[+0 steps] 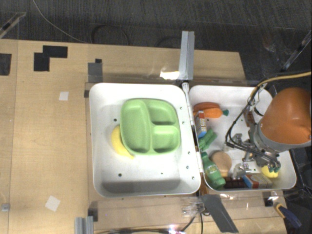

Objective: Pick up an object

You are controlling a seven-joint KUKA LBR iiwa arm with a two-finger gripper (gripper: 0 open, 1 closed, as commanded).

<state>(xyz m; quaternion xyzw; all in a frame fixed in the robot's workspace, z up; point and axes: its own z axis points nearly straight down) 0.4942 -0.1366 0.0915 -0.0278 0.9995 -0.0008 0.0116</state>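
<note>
Gripper point(253, 162) low in the right bin point(287, 182), lower right of the frame, among crowded toys; whether its jaws are wide or narrow cannot be told. A clean pick would mean settling squarely over one piece, such as the small yellow object point(269, 172) beside it, rounded and bright.
</note>
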